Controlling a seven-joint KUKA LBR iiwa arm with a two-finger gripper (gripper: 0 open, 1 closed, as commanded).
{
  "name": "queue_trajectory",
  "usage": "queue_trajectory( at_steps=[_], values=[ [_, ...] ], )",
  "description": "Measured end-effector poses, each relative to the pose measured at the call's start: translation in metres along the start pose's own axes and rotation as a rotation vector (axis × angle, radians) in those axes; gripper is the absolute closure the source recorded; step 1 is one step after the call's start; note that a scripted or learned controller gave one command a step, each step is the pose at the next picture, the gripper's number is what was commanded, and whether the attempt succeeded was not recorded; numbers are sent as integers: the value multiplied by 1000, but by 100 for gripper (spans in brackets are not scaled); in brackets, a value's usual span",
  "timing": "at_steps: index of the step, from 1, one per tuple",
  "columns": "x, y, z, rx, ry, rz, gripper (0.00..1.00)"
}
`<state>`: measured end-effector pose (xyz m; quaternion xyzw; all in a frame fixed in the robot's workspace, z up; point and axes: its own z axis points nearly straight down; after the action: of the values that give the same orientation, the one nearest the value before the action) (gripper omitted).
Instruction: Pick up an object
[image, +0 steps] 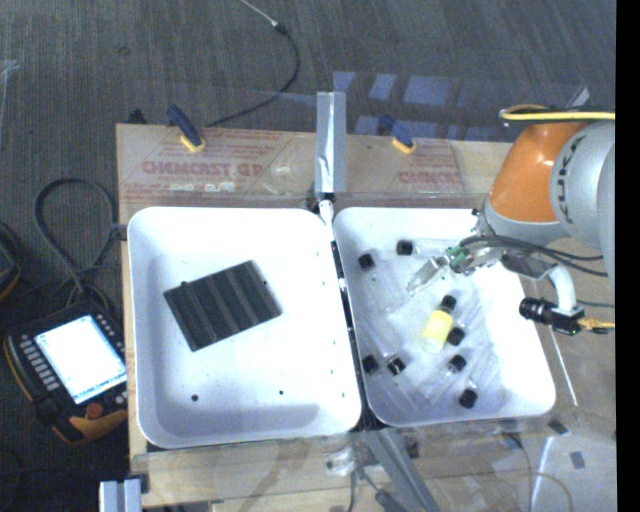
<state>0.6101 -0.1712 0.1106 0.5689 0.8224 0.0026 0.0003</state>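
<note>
Camera view, from above: I have the two white bins side by side, and the arm (560, 180) reaching in from the right over the right bin (520, 400). The gripper (432, 272) hangs above that bin's middle, toward the far side, and I cannot tell how it is set. Just near of it lies a small yellow object (437, 327), the likeliest pick, with several small black pieces (456, 362) scattered close around it. A dark ribbed slab (221, 303) lies flat in the left bin (150, 400), well apart from the arm. I judge this the approach step; nothing looks grasped yet. Next I would want the gripper centred over the yellow object, lowered straight, and closed without catching the black pieces beside it.
</note>
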Motion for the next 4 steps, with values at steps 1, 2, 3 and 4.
queue_trajectory(
  at_steps=[1, 2, 3, 4],
  values=[
    [10, 17, 21, -3, -8, 126, 0],
    [10, 18, 10, -8, -11, 125, 100],
    [10, 18, 10, -7, -11, 125, 0],
    [-16, -65, 19, -6, -10, 153, 0]
  ],
)
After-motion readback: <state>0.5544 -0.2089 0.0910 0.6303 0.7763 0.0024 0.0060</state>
